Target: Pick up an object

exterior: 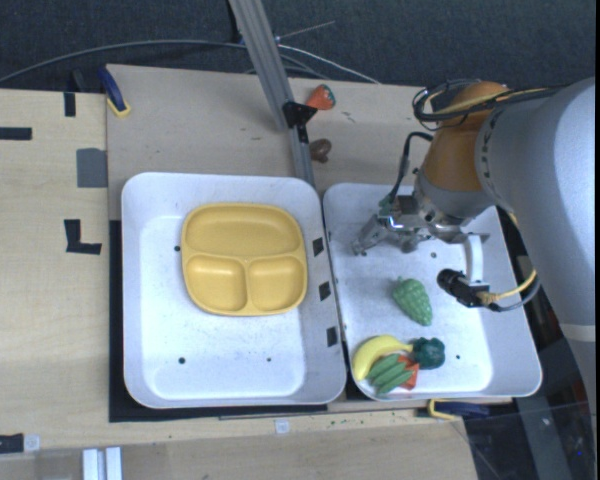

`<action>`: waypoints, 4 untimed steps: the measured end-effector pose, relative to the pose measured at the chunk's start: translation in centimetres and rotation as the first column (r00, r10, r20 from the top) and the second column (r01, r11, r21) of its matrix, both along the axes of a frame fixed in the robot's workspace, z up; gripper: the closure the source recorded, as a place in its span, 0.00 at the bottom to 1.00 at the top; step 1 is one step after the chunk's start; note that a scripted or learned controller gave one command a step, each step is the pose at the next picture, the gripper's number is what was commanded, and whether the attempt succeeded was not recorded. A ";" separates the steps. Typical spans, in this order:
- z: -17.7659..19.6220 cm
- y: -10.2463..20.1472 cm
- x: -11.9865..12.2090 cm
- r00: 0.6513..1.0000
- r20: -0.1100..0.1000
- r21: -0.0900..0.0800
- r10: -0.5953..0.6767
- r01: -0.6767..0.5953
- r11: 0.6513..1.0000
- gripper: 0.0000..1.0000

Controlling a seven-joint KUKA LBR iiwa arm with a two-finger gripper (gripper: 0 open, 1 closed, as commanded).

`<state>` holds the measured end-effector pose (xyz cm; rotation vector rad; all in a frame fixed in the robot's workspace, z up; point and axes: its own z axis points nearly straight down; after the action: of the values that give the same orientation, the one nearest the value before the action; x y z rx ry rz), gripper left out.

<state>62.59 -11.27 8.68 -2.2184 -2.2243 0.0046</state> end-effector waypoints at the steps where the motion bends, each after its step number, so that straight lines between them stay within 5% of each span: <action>1: 1.2 0.1 0.0 1.000 0.000 0.001 0.001 -0.001 1.000 1.00; 3: 12.4 -0.3 1.0 1.000 0.006 0.001 -0.001 0.001 1.000 1.00; 4: 11.7 4.9 0.3 1.000 0.000 0.003 0.003 -0.003 1.000 1.00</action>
<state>62.92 -6.41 20.39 -2.2128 -2.2260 0.0011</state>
